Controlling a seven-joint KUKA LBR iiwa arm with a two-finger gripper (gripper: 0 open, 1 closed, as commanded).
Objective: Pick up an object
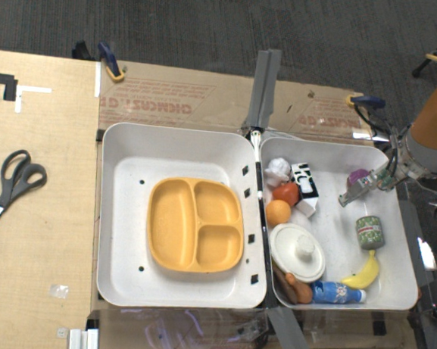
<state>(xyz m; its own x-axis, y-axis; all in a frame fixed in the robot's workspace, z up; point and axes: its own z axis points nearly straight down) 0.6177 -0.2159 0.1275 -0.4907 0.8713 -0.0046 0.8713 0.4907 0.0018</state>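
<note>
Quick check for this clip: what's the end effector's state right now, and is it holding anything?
End effector: low over the right bin, near its far right corner; open or closed cannot be told, and nothing is visibly held.

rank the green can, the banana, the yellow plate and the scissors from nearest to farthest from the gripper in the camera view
1. Green can, right bin, just below the gripper.
2. Banana, right bin, lower still.
3. Yellow plate, in the left bin.
4. Scissors, on the bench at far left.
</note>
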